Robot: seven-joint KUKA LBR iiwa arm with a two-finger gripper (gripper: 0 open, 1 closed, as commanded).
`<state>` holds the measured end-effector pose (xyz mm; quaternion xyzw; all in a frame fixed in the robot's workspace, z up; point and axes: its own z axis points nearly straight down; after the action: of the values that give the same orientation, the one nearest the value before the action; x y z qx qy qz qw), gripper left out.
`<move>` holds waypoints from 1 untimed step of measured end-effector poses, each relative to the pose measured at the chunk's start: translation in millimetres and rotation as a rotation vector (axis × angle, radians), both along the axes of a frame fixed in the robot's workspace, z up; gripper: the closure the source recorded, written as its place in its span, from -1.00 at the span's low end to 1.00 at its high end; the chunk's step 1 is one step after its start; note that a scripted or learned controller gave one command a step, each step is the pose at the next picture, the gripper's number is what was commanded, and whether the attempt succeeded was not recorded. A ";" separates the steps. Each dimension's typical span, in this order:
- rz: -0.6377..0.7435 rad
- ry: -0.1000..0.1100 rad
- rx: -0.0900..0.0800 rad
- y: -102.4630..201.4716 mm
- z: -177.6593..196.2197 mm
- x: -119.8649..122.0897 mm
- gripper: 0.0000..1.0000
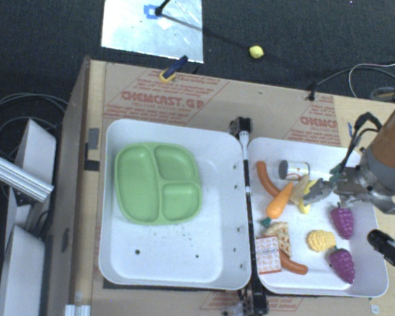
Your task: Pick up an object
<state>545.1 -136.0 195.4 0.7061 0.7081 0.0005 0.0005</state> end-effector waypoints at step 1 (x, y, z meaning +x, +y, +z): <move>0.001 0.003 0.001 39.7 -99.4 25.3 -1.00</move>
<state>570.4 -96.3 95.9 0.7059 0.7083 -0.0003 -0.0009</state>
